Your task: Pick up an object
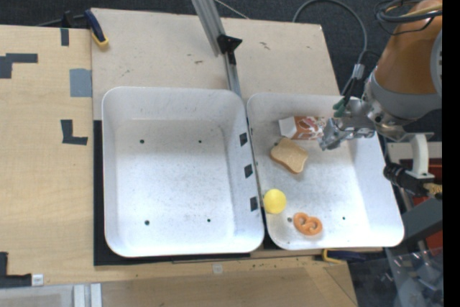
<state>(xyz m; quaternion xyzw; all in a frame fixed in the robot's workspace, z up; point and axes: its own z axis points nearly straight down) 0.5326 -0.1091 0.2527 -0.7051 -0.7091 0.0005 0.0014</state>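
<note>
A: Well, where are the jaws point(330, 141) sitting right now?

B: They are hanging in the right part of the frame, over the upper area of the right bin point(374, 183), and whether they are spread or pressed together I cannot tell. Nothing is showing between them.

A: What is lying closest?

B: The red and white packet point(305, 127) is lying just to their left, and the slice of bread point(290, 156) is resting just below that, near them.

A: And farther out?

B: The yellow ball point(274, 200) is sitting by the bin's left wall, lower down, with the orange pretzel point(307, 224) to its lower right. The left bin point(115, 154) is taking up the middle of the desk point(43, 154).

A: So how far along is this?

B: I am judging the pick as not yet done: every object is lying in the bin, so the grasp and the lift are both remaining.
</note>
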